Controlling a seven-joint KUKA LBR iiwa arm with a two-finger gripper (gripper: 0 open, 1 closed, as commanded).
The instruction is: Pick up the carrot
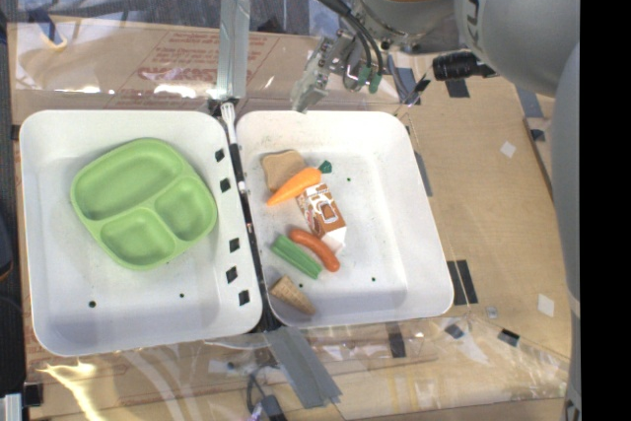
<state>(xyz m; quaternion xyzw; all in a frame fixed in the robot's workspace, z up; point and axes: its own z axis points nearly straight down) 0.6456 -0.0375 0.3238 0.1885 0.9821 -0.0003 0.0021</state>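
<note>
The carrot (295, 185) is seen untouched at frame centre, in the right bin (394, 212). The gripper (314, 86) is poised above, upper centre; its grip state cannot be told, and nothing is seen held.

Carrot (295, 184) in right bin (394, 212); plate (143, 202) in left.

Left shallow white bin (39, 242): one green three-compartment plastic plate (143, 202). Right shallow white bin (394, 242): brown bread slice (280, 166), small brown-and-white carton (322, 214), red sausage (315, 249) touching a green oblong piece (295, 257), tan wedge (292, 295) at lower left.
</note>
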